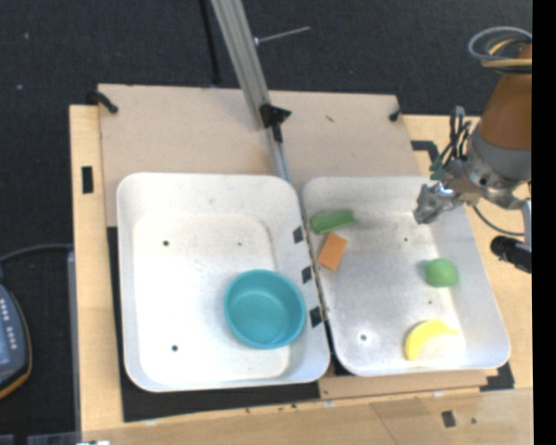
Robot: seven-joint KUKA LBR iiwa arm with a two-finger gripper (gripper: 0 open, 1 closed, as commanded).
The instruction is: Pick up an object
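Two white bins side by side, frame centre: left bin (pixel 148 202), right bin (pixel 371 193). Tan bench board (pixel 185 128) beneath, dark floor around. Slanted metal pole (pixel 241 49) from top centre down to bins' junction. Handheld controller (pixel 0 341) at lower left edge.

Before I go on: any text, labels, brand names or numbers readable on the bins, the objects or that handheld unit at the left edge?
None can be read.
Handheld unit: its screen shows only a pale blur, too small to read.
Blue bowl, green block, orange block, green ball, yellow piece: plain, no markings visible.
White bins: only dark specks, no lettering.
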